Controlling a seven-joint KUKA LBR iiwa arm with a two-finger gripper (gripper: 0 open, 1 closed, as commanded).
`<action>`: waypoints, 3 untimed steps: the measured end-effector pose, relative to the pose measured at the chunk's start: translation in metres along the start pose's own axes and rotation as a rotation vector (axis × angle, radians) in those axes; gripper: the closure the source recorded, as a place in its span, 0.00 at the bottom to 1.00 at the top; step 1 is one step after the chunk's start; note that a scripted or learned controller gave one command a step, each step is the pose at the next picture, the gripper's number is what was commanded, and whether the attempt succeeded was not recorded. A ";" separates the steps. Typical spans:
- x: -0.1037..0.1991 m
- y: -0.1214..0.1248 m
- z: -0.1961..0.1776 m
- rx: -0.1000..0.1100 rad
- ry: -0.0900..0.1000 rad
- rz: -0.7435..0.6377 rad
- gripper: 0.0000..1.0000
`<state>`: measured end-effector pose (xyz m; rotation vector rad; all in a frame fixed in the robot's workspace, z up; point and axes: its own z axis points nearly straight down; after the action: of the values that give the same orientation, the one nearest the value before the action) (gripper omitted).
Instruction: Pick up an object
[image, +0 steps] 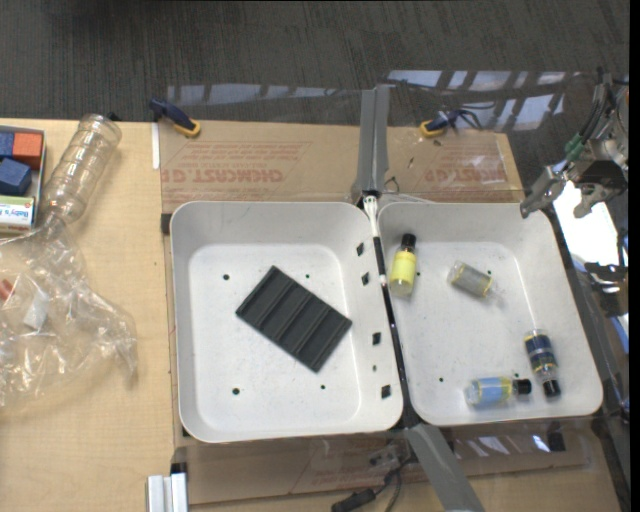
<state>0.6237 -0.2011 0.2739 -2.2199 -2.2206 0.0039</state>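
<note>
— Fingers (537, 197) apart, by the look of it, and nothing between them. Parked at the right edge of the frame, just past the upper right corner of the right bin (566, 262).

— Agreed. Hanging above the rim there, not down among the things. So the step in hand?

— Judged as the very start: choosing a target and approaching. Nothing lifted yet.

— Candidates in the camera view?

— Four in the right bin. Yellow bottle (402, 268) close to the left wall, near the divide between the bins. Small clear vial (471, 280) lying toward the upper middle, well apart from the rest. Dark blue bottle (541, 362) by the lower right wall, and a pale blue bottle (495, 391) on its side just beside it, cap end almost touching.

— And the left bin (182, 300)?

— One flat ribbed black panel (293, 318), set at a slant mid-floor. Probably hard to pinch, being so low.

— Best bet, then?

— Likely the clear vial: nearest to the fingers and free on all sides. Calls for travelling left and toward the bottom of the frame, turning so as to straddle the short axis, then descending with the gap kept wide.

— Risks?

— Round bodies apt to roll off at closing. Crowding at the blue pair. Clutter on the tabletop (120, 430) at left of no concern.
</note>
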 end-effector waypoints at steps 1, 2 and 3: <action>0.025 -0.028 0.116 0.001 0.001 -0.001 0.00; 0.018 -0.100 0.183 0.000 0.001 -0.134 0.00; -0.021 -0.145 0.020 -0.004 -0.002 -0.331 0.00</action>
<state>0.4786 -0.2217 0.2541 -1.8260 -2.5589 0.0003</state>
